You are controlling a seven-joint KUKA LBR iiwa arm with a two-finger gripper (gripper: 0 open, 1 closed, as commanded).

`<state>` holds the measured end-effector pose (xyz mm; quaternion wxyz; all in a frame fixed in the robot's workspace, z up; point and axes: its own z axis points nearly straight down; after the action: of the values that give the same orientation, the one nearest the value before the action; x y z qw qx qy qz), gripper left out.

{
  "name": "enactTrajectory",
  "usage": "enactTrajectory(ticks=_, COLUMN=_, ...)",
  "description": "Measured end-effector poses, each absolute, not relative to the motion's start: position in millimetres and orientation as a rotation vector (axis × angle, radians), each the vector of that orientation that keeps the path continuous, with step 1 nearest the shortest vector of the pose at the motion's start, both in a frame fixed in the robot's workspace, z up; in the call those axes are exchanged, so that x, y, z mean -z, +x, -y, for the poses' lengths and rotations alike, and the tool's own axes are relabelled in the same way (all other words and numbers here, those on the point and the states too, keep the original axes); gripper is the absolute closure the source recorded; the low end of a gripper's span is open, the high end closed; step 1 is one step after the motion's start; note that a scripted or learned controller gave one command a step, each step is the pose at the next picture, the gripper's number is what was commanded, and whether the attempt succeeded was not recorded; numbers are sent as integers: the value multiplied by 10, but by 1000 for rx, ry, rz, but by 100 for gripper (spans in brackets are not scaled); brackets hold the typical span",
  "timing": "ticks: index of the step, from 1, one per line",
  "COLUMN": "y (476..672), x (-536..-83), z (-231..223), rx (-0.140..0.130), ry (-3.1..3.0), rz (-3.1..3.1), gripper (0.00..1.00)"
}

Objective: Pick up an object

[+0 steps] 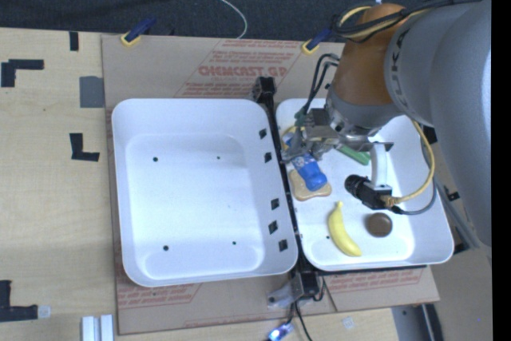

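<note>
While the grey arm [435, 52] reaches in from the right, its gripper [303, 146] hangs low over the right bin [423, 253], at the inner wall the two bins share. A blue object [312, 174] lies just below the gripper, resting on a flat tan piece [301, 189]. This pair looks like the likeliest target, since the tool is poised almost on top of it. From this slanted view it cannot be told whether the claw is apart or together, and nothing can be seen held in it.

The other candidates sit farther out in the same bin. A banana [343, 231] lies near the front rim, with a brown round piece [379, 226] just beside it. A green piece [357, 156] is partly tucked under the wrist. The left bin [192, 172] is beside them, separated by the clipped divider.

Judging by the low, close stance, the pick appears to be at the approach or grasp stage. The target's nearness to the wall leaves little room on that side, so a slip or a nudge against the bin edge seems the main risk.
</note>
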<state>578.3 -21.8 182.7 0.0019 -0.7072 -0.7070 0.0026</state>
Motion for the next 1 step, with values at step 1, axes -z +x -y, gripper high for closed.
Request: enactTrajectory(ticks=1, y=5656, x=-1836, z=-137, rx=-4, ry=-2215, rz=2223, gripper=100)
